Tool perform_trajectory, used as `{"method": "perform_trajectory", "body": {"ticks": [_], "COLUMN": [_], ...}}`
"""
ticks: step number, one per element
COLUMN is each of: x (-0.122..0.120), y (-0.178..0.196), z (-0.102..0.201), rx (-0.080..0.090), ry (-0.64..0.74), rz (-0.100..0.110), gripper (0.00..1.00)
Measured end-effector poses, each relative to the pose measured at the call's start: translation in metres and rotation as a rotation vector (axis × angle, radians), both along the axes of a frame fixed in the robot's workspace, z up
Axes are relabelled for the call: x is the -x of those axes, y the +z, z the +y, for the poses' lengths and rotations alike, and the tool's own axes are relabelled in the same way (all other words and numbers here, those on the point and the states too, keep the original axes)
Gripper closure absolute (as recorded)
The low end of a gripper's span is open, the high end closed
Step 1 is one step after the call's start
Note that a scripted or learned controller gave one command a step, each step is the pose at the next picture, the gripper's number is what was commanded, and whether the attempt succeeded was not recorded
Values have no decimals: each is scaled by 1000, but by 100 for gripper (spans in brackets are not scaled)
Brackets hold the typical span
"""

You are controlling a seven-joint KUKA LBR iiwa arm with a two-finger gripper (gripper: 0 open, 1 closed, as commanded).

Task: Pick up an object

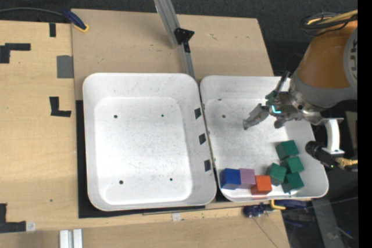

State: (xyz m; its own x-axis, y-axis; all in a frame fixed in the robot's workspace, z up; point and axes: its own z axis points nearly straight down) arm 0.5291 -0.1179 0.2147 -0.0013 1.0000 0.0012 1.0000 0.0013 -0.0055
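**Inspector:** Start with the surroundings.

**Assistant:** A light wooden bench (133,38) stands on dark carpet, with black tape marks at its far left and a metal pole (165,6) slanting across its top. Two shallow white bins sit side by side on it. The arm (328,67), grey with an orange band, comes in from the right above the right bin (232,90).

**Inspector:** State of the end effector?

**Assistant:** The end effector (260,116) hangs over the middle of the right bin. One dark finger (254,119) points out to the left and downward. I cannot tell from this angle whether the fingers stand apart or together. Nothing is visible between them, and no block touches them.

**Inspector:** Location of the objects?

**Assistant:** All lie below and to the right of the end effector, along the bin's near edge and right corner, well apart from it. Closest is a green block (286,150), down and to the right. Beneath that are three more green blocks (289,173) bunched together. Directly below the end effector, in a row against the near wall, sit a blue block (231,178), a purple block (247,176) and an orange block (263,184), each touching its neighbour.

**Inspector:** And to the left?

**Assistant:** The left bin (142,139), just beside the right one, well left of the end effector.
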Motion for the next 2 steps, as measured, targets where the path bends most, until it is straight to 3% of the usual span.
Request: {"method": "perform_trajectory", "body": {"ticks": [1, 2], "x": [-1, 1], "y": [2, -42], "z": [0, -1], "rx": [1, 1], "ry": [1, -1], "rz": [-4, 1], "gripper": [0, 0]}}
